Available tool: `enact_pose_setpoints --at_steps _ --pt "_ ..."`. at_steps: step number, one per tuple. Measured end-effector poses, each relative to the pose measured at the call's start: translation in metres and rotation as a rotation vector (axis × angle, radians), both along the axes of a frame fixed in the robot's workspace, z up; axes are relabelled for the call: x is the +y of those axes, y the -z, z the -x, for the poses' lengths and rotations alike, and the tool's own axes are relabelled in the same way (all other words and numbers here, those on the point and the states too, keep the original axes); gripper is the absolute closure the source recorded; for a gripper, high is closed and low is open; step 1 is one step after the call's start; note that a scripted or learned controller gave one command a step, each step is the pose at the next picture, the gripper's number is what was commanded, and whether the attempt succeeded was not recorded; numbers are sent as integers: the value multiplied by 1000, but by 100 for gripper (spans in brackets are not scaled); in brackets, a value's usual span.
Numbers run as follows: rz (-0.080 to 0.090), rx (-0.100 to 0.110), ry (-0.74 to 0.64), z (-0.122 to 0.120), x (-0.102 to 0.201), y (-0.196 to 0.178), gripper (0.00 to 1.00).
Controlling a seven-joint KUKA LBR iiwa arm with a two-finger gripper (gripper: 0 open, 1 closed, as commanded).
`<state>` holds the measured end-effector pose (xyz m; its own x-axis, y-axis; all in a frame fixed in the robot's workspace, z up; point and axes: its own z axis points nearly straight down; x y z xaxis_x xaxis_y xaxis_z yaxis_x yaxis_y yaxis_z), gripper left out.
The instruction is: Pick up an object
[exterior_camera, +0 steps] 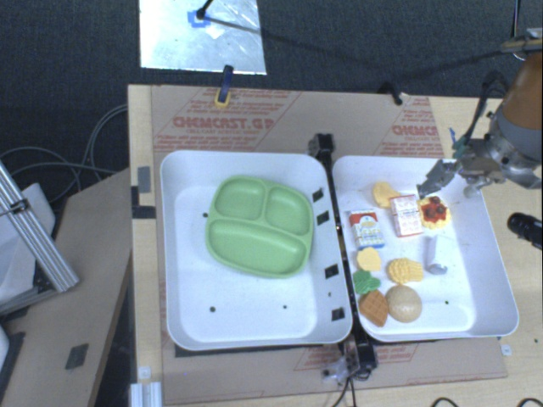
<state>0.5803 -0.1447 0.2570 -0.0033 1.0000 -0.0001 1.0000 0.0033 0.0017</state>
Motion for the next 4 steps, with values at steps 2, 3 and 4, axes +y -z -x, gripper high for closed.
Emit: enact_pose_setpoints --at_steps 2,3,4 --pt "-1 3 0 0 10 90 0" --pt "0 1 0 0 19 137 0" --pt "2 -6 4 -4 18 166 0"
